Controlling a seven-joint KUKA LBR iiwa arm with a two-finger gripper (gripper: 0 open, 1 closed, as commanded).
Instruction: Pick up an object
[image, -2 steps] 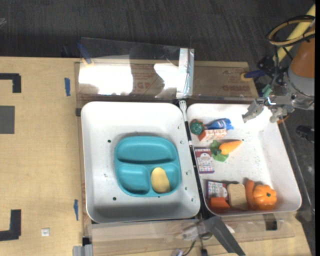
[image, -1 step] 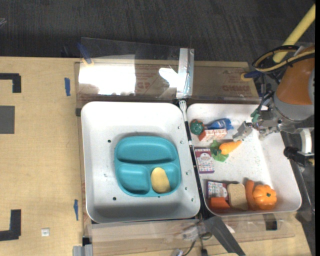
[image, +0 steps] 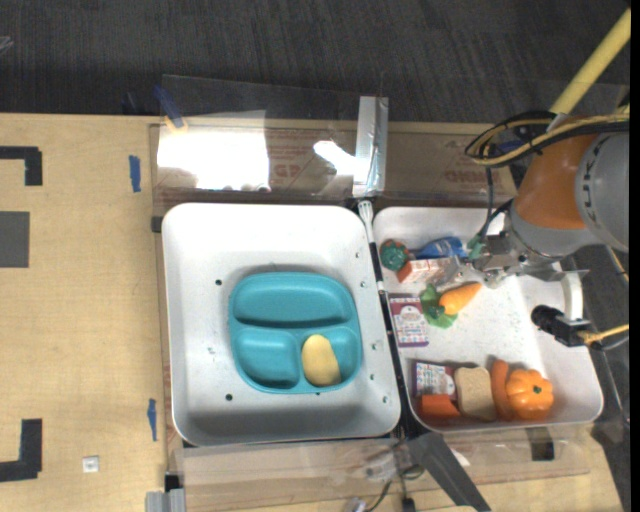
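Nearest the lens, along the front rim of the right bin (image: 590, 412), sit three toys in a row: one small printed box (image: 432, 378), one tan block (image: 474, 392) and one orange pumpkin (image: 528, 392), with an orange piece (image: 438, 405) tucked at 6 o'clock of the box. Counting onward in that bin: one second printed card (image: 408, 322) near the left wall, one carrot (image: 453, 300) with a green top, one round green-and-red toy (image: 393, 256) at 11 o'clock of the bin, and one blue-and-white packet (image: 436, 250) beside it.

Two white bins stand side by side. One teal divided tray (image: 290, 300) lies in the left bin (image: 190, 300), and one yellow potato-like toy (image: 320, 360) rests in its lower right compartment.

One grey arm (image: 585, 195) with an orange band enters from 3 o'clock. Its gripper (image: 478, 258) hangs just above the carrot and beside the packet; whether its fingers are spread or pressed together I cannot tell, since the wrist blurs them. Nothing is visibly pinched. Print on the boxes is too small to read.
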